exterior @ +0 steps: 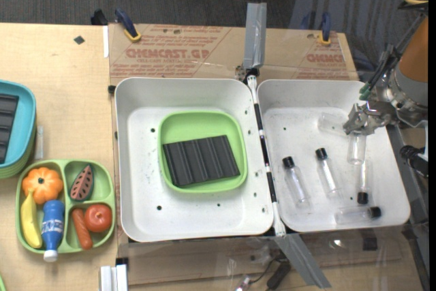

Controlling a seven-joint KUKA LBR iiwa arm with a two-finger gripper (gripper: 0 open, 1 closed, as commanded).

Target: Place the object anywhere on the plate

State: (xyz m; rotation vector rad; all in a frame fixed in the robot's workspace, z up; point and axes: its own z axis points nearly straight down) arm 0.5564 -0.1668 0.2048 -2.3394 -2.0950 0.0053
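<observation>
The right bin [402, 208] holds several clear tubes with black caps. One tube [294, 180] lies left of centre, a second tube [325, 171] just beside it, a third tube [363, 182] runs up and down near the right wall with its cap toward the front, and a fourth tube [354, 214] lies flat near the front edge. The tool [357, 120] sits over the back right part of this bin, and a clear tube [357, 146] hangs just below it, upright. Whether the tool is closed on that tube or only standing above it, and how far apart its jaws are, I cannot tell from this slanted look.

The green plate [235, 129] rests in the left bin [133, 146] with a dark ridged pad [201, 160] across its middle, well apart from the tubes.

The tubes look light, stiff and smooth, likely plastic or glass, so they should roll easily and slip under a loose pinch. I judge the best hold is across the body, near the middle or just under the cap, with the jaws set square to the tube's length. A grip along the length would probably let it squirt out. Set down on the ridged pad, a tube should roll less than on bare plate.
</observation>
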